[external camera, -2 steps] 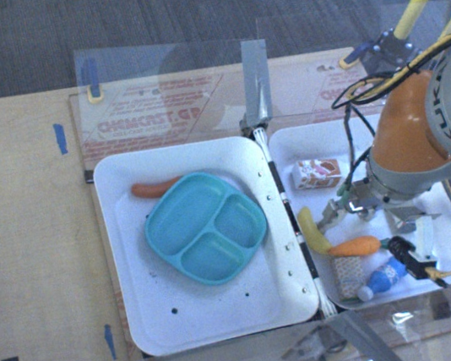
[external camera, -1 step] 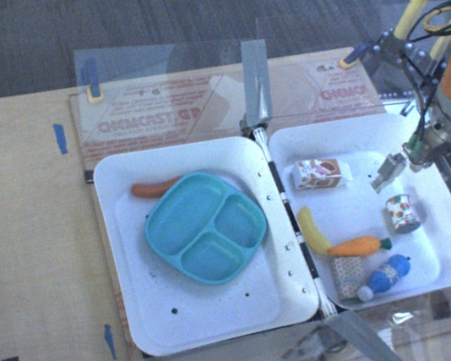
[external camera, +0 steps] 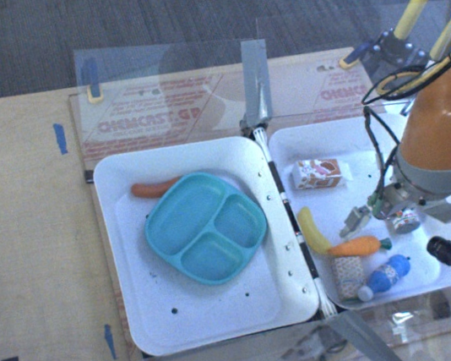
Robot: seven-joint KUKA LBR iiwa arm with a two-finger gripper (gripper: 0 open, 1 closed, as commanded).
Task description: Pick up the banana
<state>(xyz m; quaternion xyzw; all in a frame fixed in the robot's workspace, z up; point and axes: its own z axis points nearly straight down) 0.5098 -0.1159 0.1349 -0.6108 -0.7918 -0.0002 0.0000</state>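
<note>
While we watch: the banana (external camera: 312, 233) lies in the right bin (external camera: 328, 152) by its left wall, touching the carrot (external camera: 355, 247).
Fingers (external camera: 366, 213): state we cannot tell.
Risk: we judge they could snag the carrot.

The banana (external camera: 312, 232) is yellow, small and gently curved. It lies flat on the floor of the right bin (external camera: 348, 146), close along that bin's left wall, its length running from upper left to lower right. Its lower end meets the carrot (external camera: 356, 247), just above a tan packet (external camera: 348, 270).
</note>
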